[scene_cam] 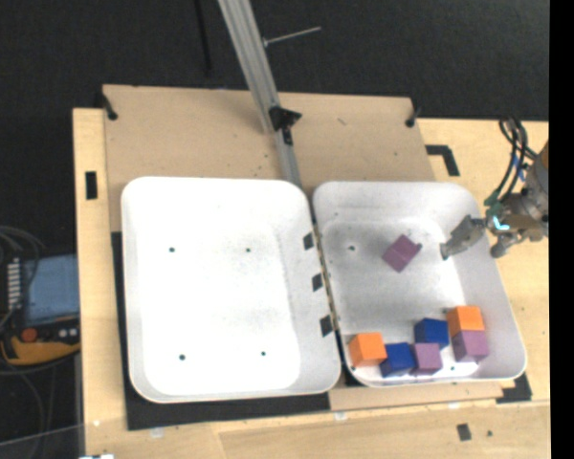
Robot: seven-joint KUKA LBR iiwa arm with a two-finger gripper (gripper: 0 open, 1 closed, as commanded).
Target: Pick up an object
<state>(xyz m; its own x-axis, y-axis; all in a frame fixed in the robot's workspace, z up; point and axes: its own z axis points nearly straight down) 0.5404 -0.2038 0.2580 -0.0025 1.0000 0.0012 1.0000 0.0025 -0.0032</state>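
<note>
The claw [479, 239] sits over the right rim of the right bin [364, 208]; its two grey fingers [459, 237] are spread apart, one reaching in over the bin floor and the other lying nearer the rim, with nothing between them.

Taking the right bin as the landmark: a purple block [401, 253] lies alone on its floor in the upper middle, left of the claw and apart from the nearer finger, tilted like a diamond; along the bin's near edge the other blocks are clustered; an orange block [367, 348] sits at the near left corner, with a blue block [398, 359] just beside it; a small purple block [428, 357] comes next, and a second blue block [431, 332] lies just behind that one; toward the near right corner a second orange block [466, 318] rests against a purple block at the corner [471, 343].

The left bin [220, 285] lies side by side with the right bin, their edges meeting; a metal bar [253, 60] slants away from behind the right bin's far left corner; both bins rest on the wooden bench [249, 122].
</note>
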